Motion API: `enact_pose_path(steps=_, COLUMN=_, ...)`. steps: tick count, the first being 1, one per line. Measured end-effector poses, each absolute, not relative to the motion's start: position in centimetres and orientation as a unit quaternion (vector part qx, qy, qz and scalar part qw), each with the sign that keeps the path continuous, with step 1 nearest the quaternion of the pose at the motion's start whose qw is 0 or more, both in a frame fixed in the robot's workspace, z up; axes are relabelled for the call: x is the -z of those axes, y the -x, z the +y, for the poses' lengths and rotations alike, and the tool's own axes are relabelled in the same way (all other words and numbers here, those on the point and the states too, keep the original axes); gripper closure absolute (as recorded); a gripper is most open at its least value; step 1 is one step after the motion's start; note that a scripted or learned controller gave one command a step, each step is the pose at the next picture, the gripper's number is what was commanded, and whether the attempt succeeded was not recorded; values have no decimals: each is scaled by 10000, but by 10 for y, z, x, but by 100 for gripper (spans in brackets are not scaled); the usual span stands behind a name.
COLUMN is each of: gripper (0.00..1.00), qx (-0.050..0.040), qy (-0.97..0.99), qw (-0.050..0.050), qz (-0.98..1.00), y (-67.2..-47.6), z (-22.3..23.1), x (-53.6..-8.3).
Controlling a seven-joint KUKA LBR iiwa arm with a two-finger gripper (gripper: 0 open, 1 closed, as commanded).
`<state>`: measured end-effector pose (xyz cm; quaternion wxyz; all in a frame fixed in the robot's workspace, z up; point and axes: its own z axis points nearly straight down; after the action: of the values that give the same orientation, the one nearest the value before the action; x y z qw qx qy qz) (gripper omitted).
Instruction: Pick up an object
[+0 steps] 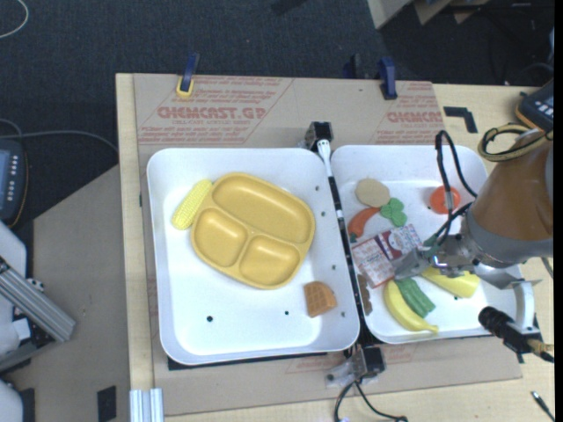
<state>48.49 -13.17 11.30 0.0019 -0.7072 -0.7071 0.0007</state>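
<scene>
Currently positioned low over the right bin [475,161], with claw [420,265] at the near edge of the red-and-white packet [384,253]. Cannot tell whether claw is apart or together; metal tip merges with packet and clutter below. No object visibly held.

Candidate objects, all referenced to the packet:
- Green vegetable piece [415,295]: just in front of packet, lying across the banana [406,310].
- Yellow piece [452,282]: beside packet on arm side, partly under wrist.
- Tan potato-shaped piece [372,192]: behind packet, well clear of claw.
- Small green piece [391,209] and red curved piece [362,221]: behind packet, touching or nearly touching each other.
- Orange round piece [444,200]: behind packet, toward arm side.

Procedure for step in hand, as judged:
1. Select one target only; packet appears closest to claw.
2. Centre claw over target before closing; avoid straddling packet and green vegetable piece together.
3. Expect flat packet to slide or crumple; press down lightly, then close.
4. Lift straight up; confirm target sits between claw tips before travelling.

Left bin [167,236], holding yellow divided tray [253,229], corn [192,203] and brown piece [320,298], lies well apart from packet; no action needed there.
</scene>
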Motion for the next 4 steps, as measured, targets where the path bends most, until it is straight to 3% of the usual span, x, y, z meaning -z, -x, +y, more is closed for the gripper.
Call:
enact_pose_path(steps=1, gripper=0, qx=52, qy=7071, qw=-114, qz=-7070, y=-492, z=-135, x=-104)
enact_pose_path(steps=2, gripper=100, qx=40, qy=7082, qw=-104, qz=-7059, y=-490, z=-135, x=-112)
enact_pose_path(steps=3, gripper=100, qx=10, qy=7068, qw=-24, qz=-7074, y=-490, z=-137, x=-175)
enact_pose_path(steps=4, gripper=100, qx=16, qy=7066, qw=-32, qz=-7076, y=-492, z=-137, x=-228)
